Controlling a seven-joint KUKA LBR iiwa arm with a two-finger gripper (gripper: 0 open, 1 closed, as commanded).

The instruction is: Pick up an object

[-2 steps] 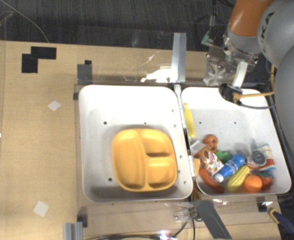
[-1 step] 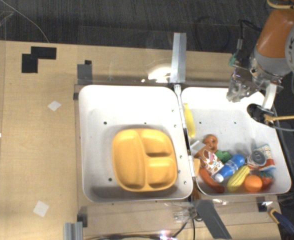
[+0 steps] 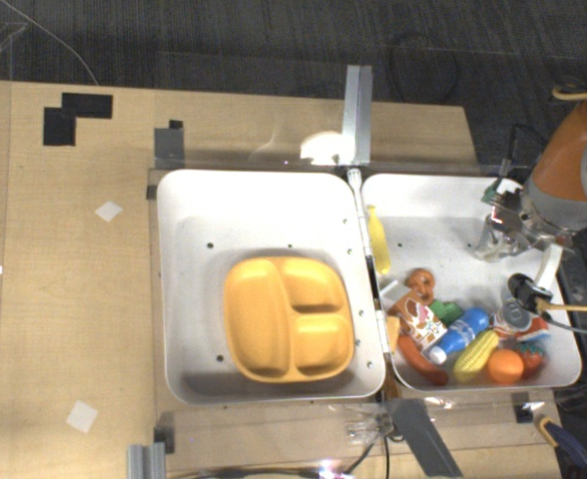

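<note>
Observation: the end effector (image 3: 495, 236) hangs over the upper right part of the right bin (image 3: 423, 203), above bare white floor. Whether it is apart or together cannot be told at this size and angle; nothing is seen clamped in it.

Location of candidates: the objects lie heaped along the lower edge of the right bin, well apart from the end effector. In the view they sit below it and mostly to its left. The nearest are the orange ball (image 3: 506, 366) and the yellow corn cob (image 3: 476, 355), almost directly below. The blue bottle (image 3: 454, 334) lies a little further left, with its long axis running diagonally from lower left to upper right, parallel to the corn cob just beside it.

A yellow banana-like piece (image 3: 377, 238) lies against the divider wall, long axis running up and down the view, level with the end effector but far to its left.

The left bin (image 3: 189, 228) holds 1 yellow divided tray (image 3: 289, 317).

Judgement: the coming move calls for travel toward the bin's lower edge before descent; the heap is crowded, so a clean grip is uncertain.
</note>
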